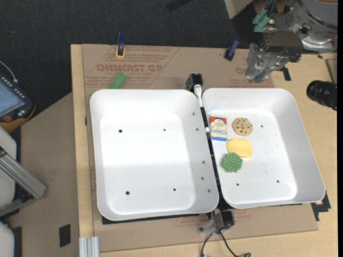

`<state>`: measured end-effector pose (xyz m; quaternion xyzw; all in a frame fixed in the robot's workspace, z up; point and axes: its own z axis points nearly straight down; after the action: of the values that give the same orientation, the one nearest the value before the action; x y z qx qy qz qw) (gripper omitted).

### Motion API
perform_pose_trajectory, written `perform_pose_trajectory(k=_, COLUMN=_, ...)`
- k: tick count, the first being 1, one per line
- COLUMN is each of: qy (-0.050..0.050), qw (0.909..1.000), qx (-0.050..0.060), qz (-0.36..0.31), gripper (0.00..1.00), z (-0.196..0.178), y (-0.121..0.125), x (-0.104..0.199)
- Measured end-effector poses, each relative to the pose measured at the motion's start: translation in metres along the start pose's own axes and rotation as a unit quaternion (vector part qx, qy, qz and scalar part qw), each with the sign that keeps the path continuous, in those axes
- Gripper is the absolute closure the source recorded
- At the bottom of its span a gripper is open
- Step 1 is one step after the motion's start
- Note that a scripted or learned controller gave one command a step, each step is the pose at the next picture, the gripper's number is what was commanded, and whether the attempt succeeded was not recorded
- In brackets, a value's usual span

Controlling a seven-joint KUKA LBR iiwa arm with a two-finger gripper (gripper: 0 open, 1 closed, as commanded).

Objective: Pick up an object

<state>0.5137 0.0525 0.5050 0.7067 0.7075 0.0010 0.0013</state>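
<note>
left bin: nothing to grab over here, skip it
carton: flat by the right bin's left wall, awkward pick
cookie: just right of the carton, pretty thin
lemon: chunkiest one, I'd drop straight onto it, though the green ball touches it
gripper: parked above the far rim, holding nothing; can't tell if the jaws are apart

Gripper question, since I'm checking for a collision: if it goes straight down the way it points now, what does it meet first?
Probably the brown board just behind the right bin's far rim, not the cookie. The gripper hangs there; depth is unclear from this slant.
</note>
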Motion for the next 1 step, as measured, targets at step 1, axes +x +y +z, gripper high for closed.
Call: perform_pose_trajectory(k=1, qy=0.001, qw=1.0000, qx=0.004, qz=-0.004, gripper=1.00, z=0.0176, y=-0.0361, x=0.0842)
